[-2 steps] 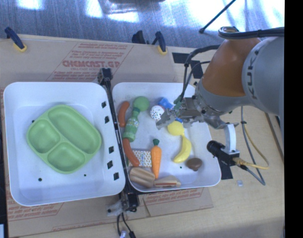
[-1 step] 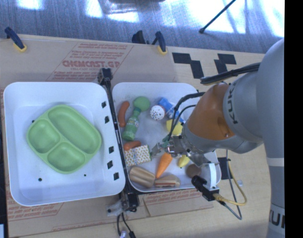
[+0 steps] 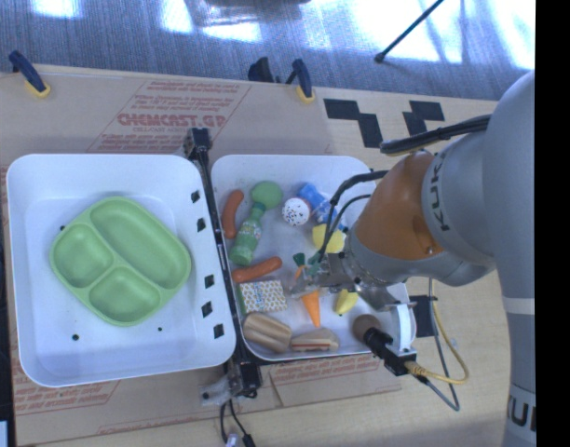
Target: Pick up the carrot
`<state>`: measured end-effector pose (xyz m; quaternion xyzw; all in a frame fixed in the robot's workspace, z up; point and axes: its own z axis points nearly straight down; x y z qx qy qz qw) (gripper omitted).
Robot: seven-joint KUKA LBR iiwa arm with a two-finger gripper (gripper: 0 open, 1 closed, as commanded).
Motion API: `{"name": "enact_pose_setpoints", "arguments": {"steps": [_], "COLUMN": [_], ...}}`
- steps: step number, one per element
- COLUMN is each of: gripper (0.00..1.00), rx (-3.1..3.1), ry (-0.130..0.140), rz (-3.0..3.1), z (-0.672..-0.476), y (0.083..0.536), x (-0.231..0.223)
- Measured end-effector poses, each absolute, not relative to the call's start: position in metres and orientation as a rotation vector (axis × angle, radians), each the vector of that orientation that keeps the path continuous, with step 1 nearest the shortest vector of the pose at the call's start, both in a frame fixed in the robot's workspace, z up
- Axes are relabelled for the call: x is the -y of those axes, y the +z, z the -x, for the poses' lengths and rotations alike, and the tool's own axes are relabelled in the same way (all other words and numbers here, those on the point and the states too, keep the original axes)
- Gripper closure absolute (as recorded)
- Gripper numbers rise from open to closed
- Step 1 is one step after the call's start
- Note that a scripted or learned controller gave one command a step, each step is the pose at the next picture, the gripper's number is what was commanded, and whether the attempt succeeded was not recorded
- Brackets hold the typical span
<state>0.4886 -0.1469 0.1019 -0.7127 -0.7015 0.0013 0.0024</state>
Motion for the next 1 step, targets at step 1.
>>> {"name": "enact_pose_setpoints", "arguments": {"steps": [1], "gripper": [1.00], "rx": [1.909], "ry": [0.001], "rz": [2.492], "z": [-0.5263], "y": [0.2409], "x": [0.1089]}}
